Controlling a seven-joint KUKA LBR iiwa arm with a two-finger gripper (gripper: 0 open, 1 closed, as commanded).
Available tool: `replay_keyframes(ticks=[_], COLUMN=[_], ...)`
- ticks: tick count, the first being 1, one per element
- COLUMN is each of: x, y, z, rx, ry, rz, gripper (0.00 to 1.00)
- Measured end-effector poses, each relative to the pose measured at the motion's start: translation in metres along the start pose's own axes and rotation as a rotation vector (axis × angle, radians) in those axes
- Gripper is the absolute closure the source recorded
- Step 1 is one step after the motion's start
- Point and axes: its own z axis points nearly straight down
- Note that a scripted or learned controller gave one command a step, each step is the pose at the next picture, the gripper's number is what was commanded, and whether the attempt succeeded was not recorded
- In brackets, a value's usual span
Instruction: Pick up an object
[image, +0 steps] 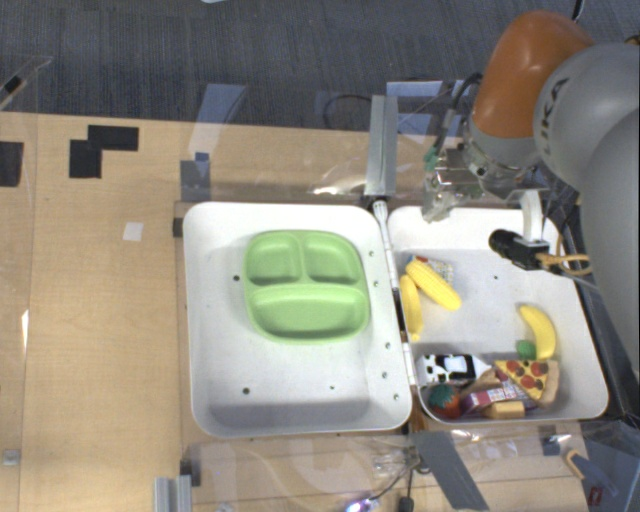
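Camera view is showing my gripper hanging over the right bin's far rim, grip unclear, so I am risking bumping it and missing the corn.

Two bins are sitting side by side on the tabletop. A divided plate is lying in the left bin. My gripper is hanging over the far edge of the right bin, where two bananas are lying near the dividing wall, another banana toward the right, and a pizza slice beside small toys along the near edge.
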Motion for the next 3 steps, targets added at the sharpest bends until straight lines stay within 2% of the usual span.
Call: replay_keyframes(ticks=[1,2,3], x=[0.0,-0.053,-0.053], y=[0.0,-0.041,-0.049], z=[0.0,0.089,0.106], rx=[0.001,0.003,-0.031], ry=[0.0,0.001,-0.009], rz=[0.0,-0.208,-0.384], gripper=[0.0,0.0,0.0])
